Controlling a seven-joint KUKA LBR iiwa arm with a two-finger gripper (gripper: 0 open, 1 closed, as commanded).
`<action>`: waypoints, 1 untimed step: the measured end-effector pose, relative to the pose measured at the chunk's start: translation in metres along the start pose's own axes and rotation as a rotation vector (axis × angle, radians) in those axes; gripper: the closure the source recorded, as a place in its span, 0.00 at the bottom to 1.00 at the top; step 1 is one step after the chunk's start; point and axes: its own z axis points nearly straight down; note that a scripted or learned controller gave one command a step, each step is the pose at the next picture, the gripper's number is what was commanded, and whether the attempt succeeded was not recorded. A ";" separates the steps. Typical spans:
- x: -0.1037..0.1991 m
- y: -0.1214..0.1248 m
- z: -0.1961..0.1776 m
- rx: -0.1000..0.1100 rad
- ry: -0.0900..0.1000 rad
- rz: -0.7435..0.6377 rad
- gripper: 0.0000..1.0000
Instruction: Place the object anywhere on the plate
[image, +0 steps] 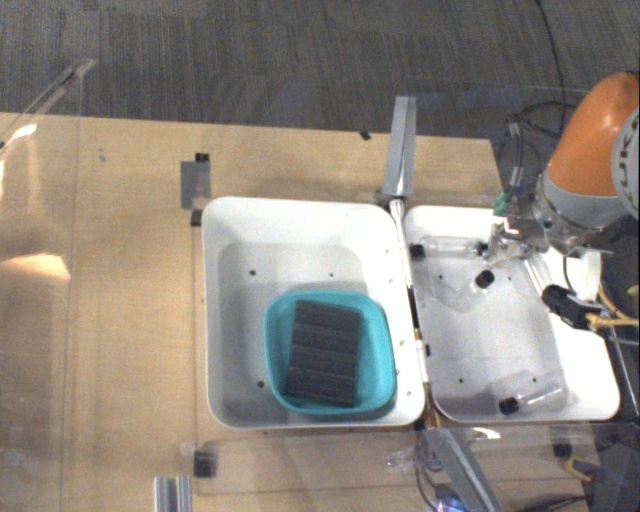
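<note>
- The plate (380, 345) is a teal, square dish with rounded corners and a raised rim; it sits in the left bin (230, 300), toward that bin's near right corner.
- The object (324, 352) is a dark grey rectangular block with ribbed crosswise ridges. It lies flat inside the plate, within the rim and slightly skewed to the plate's edges.
- Judgement: with the block resting on the plate's floor and nothing touching it, the placement appears to be complete.
- The raised rim should keep the block from sliding off; the ridged surface suggests a soft, foam-like or rubbery material, though this cannot be confirmed.
- The gripper (497, 250) sits over the far part of the right bin (590, 400), well apart from the plate. Nothing is visible between its fingers; whether it is open or closed cannot be told at this size.
- The arm (595, 140) reaches in from the right, its orange band above the far right corner of the right bin.
- Both bins are shallow, glossy white, with rounded corners, and stand side by side, touching, on the wooden table (100, 350).
- Two clear tube-like items with dark ends lie in the right bin: one (440, 246) far left, one (530, 395) near right.
</note>
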 end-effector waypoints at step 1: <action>0.078 -0.034 0.010 0.002 0.003 -0.179 1.00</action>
